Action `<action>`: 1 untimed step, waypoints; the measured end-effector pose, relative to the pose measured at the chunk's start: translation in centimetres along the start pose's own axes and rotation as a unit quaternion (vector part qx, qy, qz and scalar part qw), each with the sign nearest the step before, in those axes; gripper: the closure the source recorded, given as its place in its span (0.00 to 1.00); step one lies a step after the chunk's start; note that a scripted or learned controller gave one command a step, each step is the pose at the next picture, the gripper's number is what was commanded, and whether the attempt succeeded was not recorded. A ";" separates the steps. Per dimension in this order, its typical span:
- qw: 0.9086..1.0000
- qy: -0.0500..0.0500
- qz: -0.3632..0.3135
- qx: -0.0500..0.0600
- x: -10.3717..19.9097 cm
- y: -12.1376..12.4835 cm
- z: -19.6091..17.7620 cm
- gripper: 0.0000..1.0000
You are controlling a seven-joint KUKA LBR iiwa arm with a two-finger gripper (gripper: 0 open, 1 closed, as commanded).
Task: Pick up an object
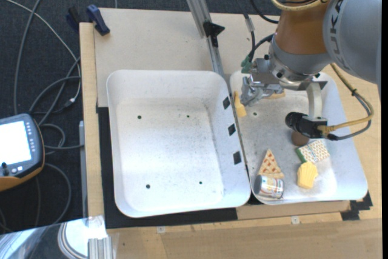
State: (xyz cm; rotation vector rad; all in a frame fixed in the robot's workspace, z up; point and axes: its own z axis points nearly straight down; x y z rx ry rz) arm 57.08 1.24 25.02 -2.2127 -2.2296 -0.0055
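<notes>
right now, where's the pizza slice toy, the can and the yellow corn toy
pizza slice toy (270,163), camera view, middle of its triangular face
can (270,186), camera view, its side wall
yellow corn toy (307,175), camera view, centre of its body

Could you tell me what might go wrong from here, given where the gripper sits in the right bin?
1. The gripper is low at the right bin's far left, by a small yellow piece at the wall; so close to the wall, a grasp may slip or scrape.
2. The pizza-slice toy, can and corn cob cluster at the near end, so a grab there could nudge neighbours.
</notes>
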 end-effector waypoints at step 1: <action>1.000 0.000 0.000 0.000 5.4 1.7 0.0 1.00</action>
